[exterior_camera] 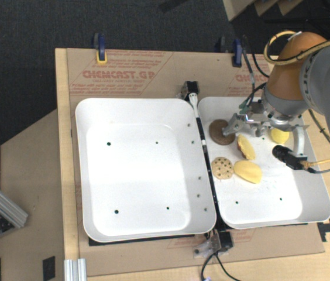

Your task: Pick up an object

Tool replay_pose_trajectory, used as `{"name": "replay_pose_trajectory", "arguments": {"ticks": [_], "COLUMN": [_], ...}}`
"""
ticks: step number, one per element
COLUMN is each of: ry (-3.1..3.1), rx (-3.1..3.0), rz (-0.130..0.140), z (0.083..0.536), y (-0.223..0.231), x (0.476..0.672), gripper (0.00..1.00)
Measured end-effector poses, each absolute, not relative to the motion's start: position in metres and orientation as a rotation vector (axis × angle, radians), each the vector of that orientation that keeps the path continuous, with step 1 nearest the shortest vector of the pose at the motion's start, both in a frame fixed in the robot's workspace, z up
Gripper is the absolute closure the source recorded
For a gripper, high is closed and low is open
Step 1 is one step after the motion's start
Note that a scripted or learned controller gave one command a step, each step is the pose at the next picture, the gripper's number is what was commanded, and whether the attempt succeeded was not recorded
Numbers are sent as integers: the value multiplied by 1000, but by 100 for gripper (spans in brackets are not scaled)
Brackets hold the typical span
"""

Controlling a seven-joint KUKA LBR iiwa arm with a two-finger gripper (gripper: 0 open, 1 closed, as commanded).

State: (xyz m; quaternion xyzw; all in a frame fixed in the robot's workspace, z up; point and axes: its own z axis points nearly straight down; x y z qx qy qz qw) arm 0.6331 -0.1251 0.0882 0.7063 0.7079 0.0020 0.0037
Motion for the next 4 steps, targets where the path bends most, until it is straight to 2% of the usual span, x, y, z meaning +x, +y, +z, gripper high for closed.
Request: {"name": "replay_pose_trajectory", "arguments": {"ticks": [1, 2, 3, 4], "ry": [2221, 2217, 2220, 2222], "rx": [2211, 2211, 2230, 2228], "rz": [8, 15, -6, -5], "z": [89, 101, 113, 115], "y": [-94, -95, -124, -122], "x": [670, 671, 595, 537], "gripper": [0, 100, 100, 100]}}
